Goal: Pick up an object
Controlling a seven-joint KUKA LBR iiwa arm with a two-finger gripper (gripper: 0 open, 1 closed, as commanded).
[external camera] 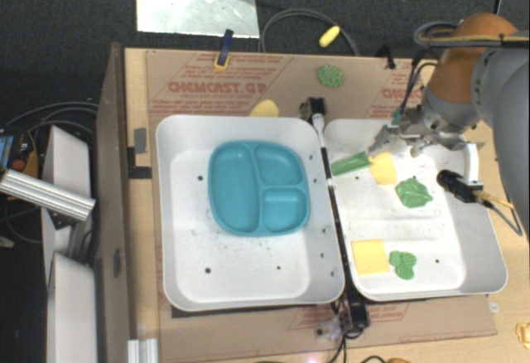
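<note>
Lying in the right bin [480, 258] near its back wall, the yellow piece [383, 168] touches a green stick [350, 162]. The gripper [406, 137] hangs just above; whether it is open cannot be told. A closing grab might nudge both aside.

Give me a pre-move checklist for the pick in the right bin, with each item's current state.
1. Pincer over the right bin, near its far edge: ok.
2. Something between the pincer's tips: cannot tell.
3. Nearest targets apart from the pincer: yellow piece and green stick lie just left of it: ok.
4. Green leafy piece lying free on the bin floor: ok.
5. Yellow block and small green piece touching, so awkward to pick singly: not ok.
</note>
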